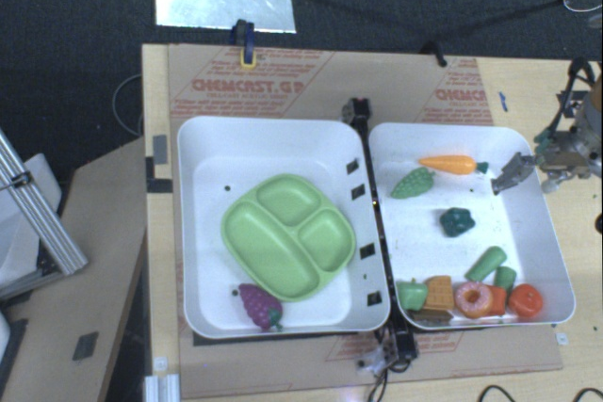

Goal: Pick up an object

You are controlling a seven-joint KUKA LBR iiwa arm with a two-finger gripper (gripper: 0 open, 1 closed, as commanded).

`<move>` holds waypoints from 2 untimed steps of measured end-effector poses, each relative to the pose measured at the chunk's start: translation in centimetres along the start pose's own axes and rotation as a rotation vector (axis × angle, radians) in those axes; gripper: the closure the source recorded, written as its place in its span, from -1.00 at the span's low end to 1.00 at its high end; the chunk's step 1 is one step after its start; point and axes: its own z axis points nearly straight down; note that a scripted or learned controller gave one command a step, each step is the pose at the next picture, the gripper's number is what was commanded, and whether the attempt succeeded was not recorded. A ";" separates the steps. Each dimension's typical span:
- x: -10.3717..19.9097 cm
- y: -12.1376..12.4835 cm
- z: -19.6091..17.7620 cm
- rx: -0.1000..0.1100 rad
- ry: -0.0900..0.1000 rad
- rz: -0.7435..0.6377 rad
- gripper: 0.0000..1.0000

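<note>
My gripper (529,178) hangs over the right rim of the right bin (537,231), at its far right side, fingers apart and nothing between them. The nearest toy is an orange carrot (449,164), just left of the gripper. A light green ridged vegetable (412,183) lies beside the carrot, and a dark green broccoli (457,221) sits mid-bin. Along the near wall lie a green pepper (485,263), a red tomato (526,299), a pink donut (470,298), an orange block (438,290) and a green piece (411,295).
The left bin (203,202) holds a green divided plate (288,236) and purple grapes (259,304) at its near wall. A black divider with clips (367,212) runs between the bins. A blue and yellow clamp (246,42) stands at the bench's far edge.
</note>
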 end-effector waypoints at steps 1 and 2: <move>0.0 0.2 -0.6 -0.011 -0.003 -0.003 -1.00; -0.5 -0.4 5.2 -0.006 -0.001 0.000 -1.00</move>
